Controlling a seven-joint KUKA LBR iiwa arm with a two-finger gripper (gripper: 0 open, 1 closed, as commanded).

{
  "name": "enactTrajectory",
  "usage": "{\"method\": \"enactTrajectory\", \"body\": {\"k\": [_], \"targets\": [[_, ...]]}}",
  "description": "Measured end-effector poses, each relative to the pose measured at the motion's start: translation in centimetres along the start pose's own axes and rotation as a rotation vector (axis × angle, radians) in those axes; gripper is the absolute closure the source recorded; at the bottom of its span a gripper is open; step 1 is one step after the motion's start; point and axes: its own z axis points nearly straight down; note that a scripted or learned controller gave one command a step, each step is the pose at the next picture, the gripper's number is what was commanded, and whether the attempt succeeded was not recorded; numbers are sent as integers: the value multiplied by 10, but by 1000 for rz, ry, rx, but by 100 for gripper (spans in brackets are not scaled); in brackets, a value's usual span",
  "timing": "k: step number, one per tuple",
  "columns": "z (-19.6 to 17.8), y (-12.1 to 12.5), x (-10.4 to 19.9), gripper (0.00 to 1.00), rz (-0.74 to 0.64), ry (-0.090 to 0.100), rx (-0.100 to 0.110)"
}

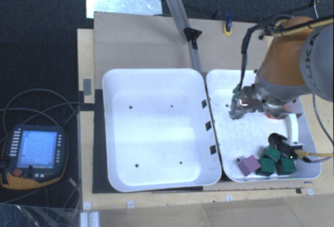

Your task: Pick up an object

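The arm (295,59) reaches in from the right of the frame over the right bin (222,85), its orange band in the upper right. The gripper (241,106) hangs above the bin's middle left; whether it is open, or grips anything, cannot be told from this angle. In the bin's lower right corner sit a purple block (249,165) and, just beside it, green blocks (271,162). The left bin (117,95) fills the centre of the frame. A teach pendant (34,154) lies at the lower left
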Motion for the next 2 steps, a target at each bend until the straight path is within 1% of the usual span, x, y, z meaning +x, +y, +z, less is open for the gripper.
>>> {"method": "enactTrajectory", "body": {"k": [1,2], "targets": [[-15,-4,57,100,-2,0,-2],[-22,-2,106,100,0,0,0]]}}
